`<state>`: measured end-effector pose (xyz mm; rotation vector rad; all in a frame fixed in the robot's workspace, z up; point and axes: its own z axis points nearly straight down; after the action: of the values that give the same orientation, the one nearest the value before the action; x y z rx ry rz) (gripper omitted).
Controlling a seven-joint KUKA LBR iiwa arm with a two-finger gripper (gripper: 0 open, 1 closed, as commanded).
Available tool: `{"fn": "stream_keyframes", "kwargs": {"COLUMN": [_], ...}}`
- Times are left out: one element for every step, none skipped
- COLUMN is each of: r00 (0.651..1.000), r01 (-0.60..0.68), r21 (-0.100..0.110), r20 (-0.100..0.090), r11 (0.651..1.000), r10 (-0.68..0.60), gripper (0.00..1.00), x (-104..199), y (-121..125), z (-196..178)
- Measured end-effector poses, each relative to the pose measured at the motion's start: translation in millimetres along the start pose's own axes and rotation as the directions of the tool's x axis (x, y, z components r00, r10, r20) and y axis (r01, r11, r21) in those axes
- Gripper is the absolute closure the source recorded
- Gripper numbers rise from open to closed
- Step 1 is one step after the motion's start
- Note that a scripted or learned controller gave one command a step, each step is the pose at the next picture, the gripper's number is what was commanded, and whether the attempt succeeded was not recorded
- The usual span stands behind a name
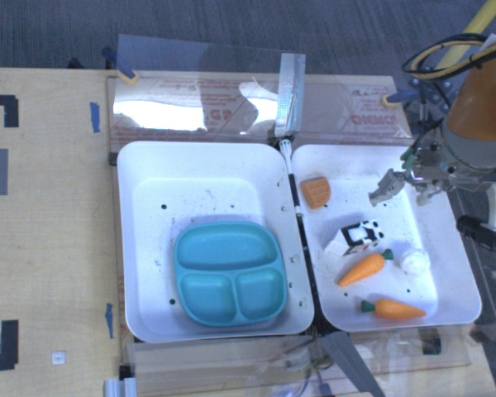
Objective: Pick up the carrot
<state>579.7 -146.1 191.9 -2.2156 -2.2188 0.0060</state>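
A robotics lab bench: left of the gripper [407, 187], 2 shallow white bins [140, 172] sit on a pale wooden bench [41, 222] marked with black tape corners [7, 110] and blue tape tabs [94, 117]. Bundled cables [446, 56] loop above the gripper, over grey carpet [231, 7].

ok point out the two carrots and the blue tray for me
upper carrot [362, 270]: camera view, middle of its orange body
lower carrot [399, 309]: camera view, middle of its orange body
blue tray [228, 249]: camera view, floor of its large top compartment
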Motion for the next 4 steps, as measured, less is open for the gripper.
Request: {"fn": "stream_keyframes", "kwargs": {"r00": [0.998,0.990,0.965,0.900], "r01": [-0.060,-0.142,-0.262,-0.436], "r21": [-0.019,-0.054,-0.013,0.005], "r20": [0.002,0.008,-0.002,0.002], "r11": [0.998,0.988,0.965,0.900], "r10": [0.060,0.143,0.262,0.436], "gripper": [0.00,0.00,0.00,0.00], "x": [4.6,38.3,67.1,51.1], "y": [-43.8,-37.3,15.0,-31.3], "z": [72.6,84.9,5.0,54.3]}}
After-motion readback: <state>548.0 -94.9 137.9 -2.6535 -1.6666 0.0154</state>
